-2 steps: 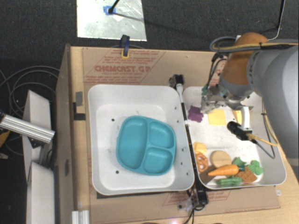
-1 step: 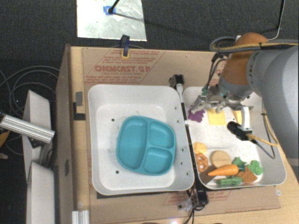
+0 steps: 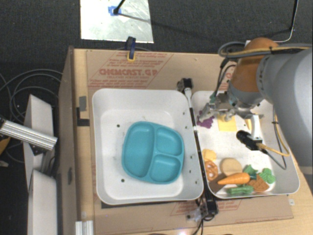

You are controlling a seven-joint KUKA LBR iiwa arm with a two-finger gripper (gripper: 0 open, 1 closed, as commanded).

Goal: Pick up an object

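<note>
While the arm's grey bulk covers much of the right bin (image 3: 292, 180), the gripper (image 3: 215, 112) hangs over its upper left corner beside a purple object (image 3: 205, 122). Whether its fingers are open or closed, I cannot tell. Toy food (image 3: 234, 176) lies along the bin's near edge.

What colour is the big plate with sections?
Light blue, a turquoise shade. The divided plate shows in the camera view.
</note>
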